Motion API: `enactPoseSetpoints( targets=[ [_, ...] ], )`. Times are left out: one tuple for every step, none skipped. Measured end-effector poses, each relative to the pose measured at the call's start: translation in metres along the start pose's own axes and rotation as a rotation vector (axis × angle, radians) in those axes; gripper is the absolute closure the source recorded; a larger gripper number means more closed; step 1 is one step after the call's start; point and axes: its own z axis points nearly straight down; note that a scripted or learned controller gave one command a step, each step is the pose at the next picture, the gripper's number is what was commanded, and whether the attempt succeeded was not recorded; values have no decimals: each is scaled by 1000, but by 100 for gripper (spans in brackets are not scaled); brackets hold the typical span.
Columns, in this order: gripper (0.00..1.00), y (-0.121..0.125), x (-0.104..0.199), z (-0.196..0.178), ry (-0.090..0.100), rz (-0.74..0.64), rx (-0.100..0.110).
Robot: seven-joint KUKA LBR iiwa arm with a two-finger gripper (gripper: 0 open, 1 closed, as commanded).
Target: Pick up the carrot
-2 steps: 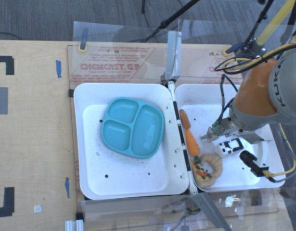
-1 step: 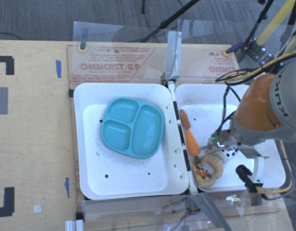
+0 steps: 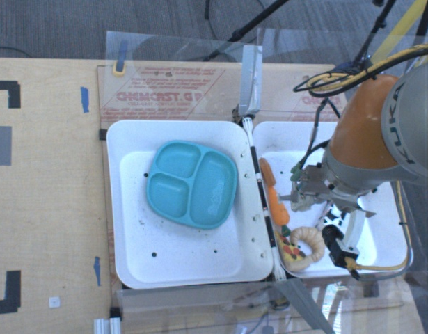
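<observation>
plate (image 3: 193, 184) in left bin (image 3: 123, 186), carrot (image 3: 273, 192) in right

One camera sits above my pale wooden worktop (image 3: 46, 207), looking down at a slant on both shallow white plastic bins (image 3: 130, 256); my grey-and-orange arm (image 3: 370, 127) reaches in from its right.

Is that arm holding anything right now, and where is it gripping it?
Nothing seems held. The carrot lies loose by the left wall of the right bin, beside the gripper.

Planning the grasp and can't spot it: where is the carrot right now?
The carrot lies in the right bin, along its left wall, with the pale ring toy just below it in the camera view.
</observation>
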Motion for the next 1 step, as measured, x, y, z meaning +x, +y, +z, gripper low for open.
enactPoseSetpoints(
  targets=[
    [100, -30, 60, 1, 0, 119, 5]
  ],
)
